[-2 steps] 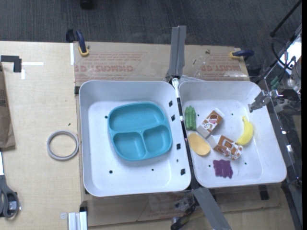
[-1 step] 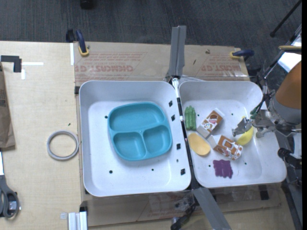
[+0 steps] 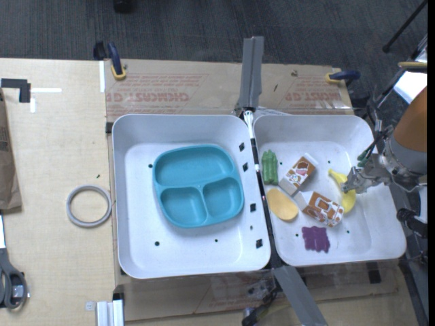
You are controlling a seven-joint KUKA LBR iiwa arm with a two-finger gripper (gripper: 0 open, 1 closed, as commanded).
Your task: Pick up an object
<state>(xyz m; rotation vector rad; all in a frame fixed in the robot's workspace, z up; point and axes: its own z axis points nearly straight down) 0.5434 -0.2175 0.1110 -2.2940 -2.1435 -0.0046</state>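
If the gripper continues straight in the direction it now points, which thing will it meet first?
The gripper points down and toward the view's left, right at the yellow banana-like piece. That would likely be met first. Beyond it lies the small printed carton. Height above the bin is hard to judge from this slanted view.

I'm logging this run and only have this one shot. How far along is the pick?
Done: the gripper is down in the right bin, at the yellow banana-like toy. In hand: nothing visibly; whether it grips the toy cannot be told. Left: grasping and lifting. The green toy, two small cartons, yellow slice and purple piece lie on the bin floor.
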